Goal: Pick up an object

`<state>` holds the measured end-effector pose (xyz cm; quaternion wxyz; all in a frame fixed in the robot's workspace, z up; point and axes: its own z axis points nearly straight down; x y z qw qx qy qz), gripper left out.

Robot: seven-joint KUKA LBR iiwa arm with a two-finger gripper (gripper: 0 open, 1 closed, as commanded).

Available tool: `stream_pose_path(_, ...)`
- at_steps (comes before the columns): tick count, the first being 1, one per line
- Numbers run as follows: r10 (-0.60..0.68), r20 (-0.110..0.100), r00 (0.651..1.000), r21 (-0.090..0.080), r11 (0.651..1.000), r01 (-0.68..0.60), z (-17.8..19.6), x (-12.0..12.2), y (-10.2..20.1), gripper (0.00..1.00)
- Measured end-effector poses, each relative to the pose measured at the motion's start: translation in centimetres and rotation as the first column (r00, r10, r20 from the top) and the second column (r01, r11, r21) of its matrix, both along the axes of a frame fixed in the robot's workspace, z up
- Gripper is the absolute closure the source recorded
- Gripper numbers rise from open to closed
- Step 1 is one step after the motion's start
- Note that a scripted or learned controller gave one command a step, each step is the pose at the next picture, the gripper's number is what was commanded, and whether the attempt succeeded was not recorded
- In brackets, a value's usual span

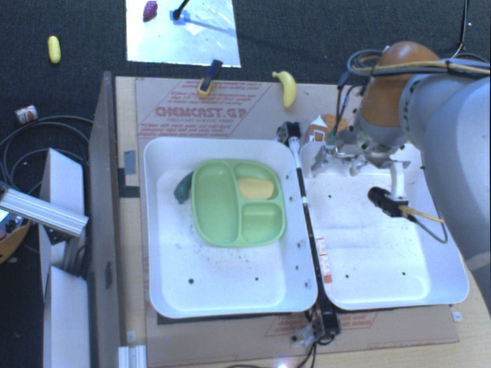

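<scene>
Camera view: tool [337,153] hung low at right bin's [383,282] far-left corner, grip state unclear; green tray [230,228] lay untouched in left bin [222,290].

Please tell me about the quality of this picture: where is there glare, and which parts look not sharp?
Camera view: strong glare on the shiny sheet lying on the dark floor behind the bench; the white bins look bright, nearly washed out; the arm at the right is close to the camera and soft; the green divided plate and banana are fairly sharp.
</scene>
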<state>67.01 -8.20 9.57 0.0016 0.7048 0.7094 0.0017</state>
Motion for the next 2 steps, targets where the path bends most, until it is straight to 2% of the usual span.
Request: stream_pose_path(2, -0.006, -0.003, 1.0, -0.001, 1.0, 0.006, -1.09, -0.23, -0.91, 0.0)
